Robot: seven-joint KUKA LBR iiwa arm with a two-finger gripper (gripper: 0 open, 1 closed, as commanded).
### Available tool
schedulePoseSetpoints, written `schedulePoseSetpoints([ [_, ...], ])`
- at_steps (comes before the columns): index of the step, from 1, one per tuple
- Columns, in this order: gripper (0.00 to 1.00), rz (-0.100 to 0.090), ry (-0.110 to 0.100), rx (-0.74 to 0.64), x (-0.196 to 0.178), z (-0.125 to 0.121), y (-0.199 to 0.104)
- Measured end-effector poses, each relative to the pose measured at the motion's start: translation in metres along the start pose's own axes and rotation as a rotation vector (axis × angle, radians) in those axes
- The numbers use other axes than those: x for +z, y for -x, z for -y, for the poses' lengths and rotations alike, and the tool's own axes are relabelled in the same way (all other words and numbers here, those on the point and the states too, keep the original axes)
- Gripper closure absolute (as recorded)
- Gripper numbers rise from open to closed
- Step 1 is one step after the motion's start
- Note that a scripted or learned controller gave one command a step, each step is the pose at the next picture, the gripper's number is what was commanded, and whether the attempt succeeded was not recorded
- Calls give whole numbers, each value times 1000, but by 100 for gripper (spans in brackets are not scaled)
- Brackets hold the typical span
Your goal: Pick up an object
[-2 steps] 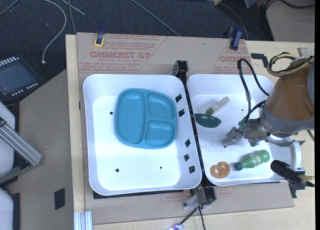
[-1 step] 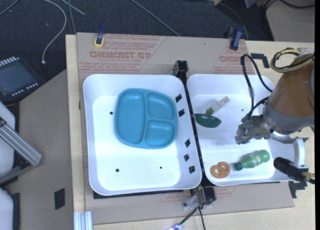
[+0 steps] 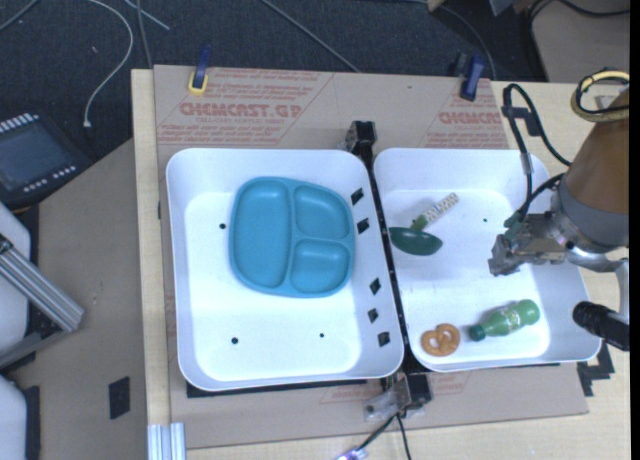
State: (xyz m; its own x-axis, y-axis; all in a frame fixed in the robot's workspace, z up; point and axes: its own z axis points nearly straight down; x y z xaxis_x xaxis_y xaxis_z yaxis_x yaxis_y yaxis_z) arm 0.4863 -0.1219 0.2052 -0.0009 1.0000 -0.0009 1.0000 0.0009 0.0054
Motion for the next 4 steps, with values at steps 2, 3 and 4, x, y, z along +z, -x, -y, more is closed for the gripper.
schedulePoseSetpoints([
  [2,100,-3,-3,-6,-29,-32,-51],
  [3,100,-3,-3,-6,-35,-52,-109],
  [4,100,-3,-3,-5,-41,-67,-155],
])
